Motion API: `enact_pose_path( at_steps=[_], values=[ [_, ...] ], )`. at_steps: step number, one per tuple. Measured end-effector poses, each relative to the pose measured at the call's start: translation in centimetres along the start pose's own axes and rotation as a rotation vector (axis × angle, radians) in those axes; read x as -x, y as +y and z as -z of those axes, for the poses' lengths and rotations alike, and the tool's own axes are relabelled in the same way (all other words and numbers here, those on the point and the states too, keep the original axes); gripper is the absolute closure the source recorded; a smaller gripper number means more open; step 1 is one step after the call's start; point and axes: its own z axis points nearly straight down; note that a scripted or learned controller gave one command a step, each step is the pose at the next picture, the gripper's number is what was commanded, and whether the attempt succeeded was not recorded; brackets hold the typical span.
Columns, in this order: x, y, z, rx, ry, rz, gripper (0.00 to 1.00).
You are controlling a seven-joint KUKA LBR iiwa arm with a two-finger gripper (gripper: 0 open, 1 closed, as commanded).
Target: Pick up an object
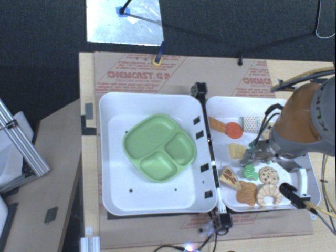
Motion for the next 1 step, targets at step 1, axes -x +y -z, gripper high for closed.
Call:
enact_pose_path(
  at_steps=[1],
  values=[
    [-1.06, 0.29, 5.40, 0.004, -0.001, 0.004, 1.00]
  ],
)
